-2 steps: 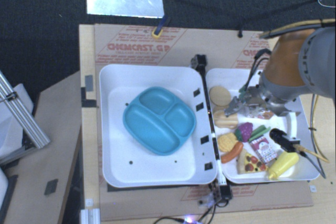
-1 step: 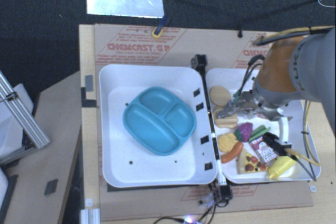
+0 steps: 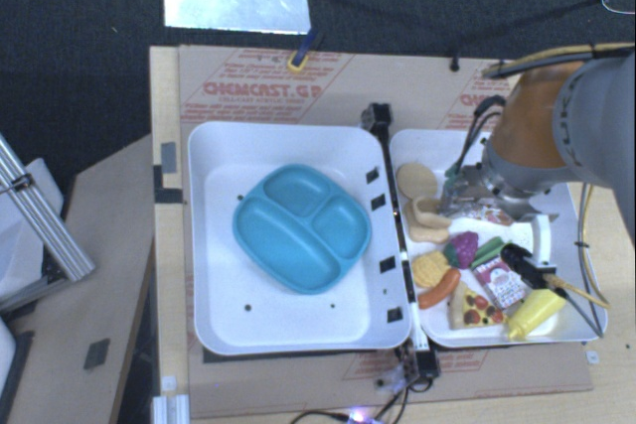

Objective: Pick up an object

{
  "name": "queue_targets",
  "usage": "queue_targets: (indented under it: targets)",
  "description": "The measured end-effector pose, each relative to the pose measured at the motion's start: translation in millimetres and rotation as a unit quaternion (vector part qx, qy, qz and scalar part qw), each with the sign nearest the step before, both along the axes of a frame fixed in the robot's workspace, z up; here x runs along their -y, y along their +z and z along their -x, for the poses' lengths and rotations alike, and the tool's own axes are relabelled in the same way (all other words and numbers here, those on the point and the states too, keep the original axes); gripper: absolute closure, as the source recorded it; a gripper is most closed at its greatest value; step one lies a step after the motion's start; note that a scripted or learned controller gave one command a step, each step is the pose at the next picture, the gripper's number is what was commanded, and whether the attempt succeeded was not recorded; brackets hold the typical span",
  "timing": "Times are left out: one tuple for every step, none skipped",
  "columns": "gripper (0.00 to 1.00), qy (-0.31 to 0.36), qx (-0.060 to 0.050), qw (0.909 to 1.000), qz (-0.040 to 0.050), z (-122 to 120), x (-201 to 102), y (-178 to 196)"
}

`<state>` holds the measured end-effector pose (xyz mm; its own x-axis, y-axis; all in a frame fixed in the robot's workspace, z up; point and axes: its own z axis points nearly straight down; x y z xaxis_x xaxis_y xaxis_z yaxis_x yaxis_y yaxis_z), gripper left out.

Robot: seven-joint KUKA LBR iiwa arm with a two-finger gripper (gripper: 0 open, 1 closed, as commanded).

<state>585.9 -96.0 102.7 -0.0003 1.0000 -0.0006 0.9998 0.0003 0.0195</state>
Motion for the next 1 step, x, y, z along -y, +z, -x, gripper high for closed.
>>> queue_targets:
  targets:
    - [1.00,0.001,-0.008,1.0000,0.0000,7.0,1.6,59.6]
